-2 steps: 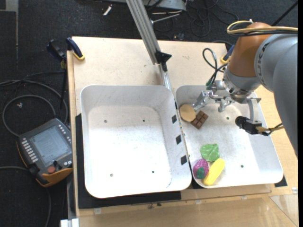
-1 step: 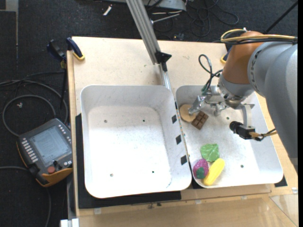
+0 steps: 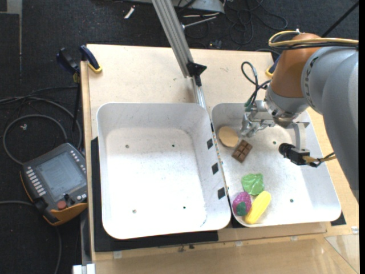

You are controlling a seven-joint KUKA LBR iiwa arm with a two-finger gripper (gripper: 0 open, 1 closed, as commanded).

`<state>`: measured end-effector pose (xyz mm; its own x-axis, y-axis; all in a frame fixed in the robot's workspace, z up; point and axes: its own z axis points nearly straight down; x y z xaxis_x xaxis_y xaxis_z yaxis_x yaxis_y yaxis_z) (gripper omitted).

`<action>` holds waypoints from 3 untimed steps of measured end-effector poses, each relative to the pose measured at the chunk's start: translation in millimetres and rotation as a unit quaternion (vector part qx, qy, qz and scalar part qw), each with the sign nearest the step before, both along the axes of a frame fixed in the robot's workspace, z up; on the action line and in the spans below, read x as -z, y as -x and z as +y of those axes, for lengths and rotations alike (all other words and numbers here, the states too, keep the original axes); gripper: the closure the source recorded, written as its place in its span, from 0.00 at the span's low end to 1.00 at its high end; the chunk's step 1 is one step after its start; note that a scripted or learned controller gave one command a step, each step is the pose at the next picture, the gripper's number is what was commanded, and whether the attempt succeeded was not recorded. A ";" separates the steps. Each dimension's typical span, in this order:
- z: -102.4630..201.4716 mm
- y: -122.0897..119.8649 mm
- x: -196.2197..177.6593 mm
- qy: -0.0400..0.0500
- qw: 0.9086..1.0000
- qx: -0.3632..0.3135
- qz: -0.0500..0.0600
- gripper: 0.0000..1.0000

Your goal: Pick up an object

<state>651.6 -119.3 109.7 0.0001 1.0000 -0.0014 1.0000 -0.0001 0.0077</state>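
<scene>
nearest the camera, in the right bin (image 3: 319, 207), a yellow banana-shaped piece (image 3: 258, 206) lies touching a purple piece (image 3: 240, 201), with a green crumpled piece (image 3: 252, 182) just behind them; all three are packed into the near corner by the bin's wall. further back sits a brown chocolate block (image 3: 242, 150), tilted, and just beyond it a tan disc (image 3: 227, 136) close to the divider. the gripper (image 3: 251, 127) hangs above the space between the disc and the block, nothing visibly between its fingers, and how far apart they are i cannot tell from here. the risk, as i judge it, is a descent landing between the two, nudging both and closing on neither; the flat disc could also slip under the fingers, or the block could skid toward the wall. the left bin (image 3: 151, 170) lies beside, and the grey arm (image 3: 319, 76) reaches in at the far right.
</scene>
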 end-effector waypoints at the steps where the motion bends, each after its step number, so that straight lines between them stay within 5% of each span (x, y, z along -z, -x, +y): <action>1: 1.1 -3.3 -43.2 0.000 1.000 -0.001 0.001 1.00; 3: 6.0 -2.2 -133.2 0.000 1.000 -0.002 0.001 1.00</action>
<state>653.8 -113.4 242.9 -0.0035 1.0000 -0.0015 1.0000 0.0035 0.0067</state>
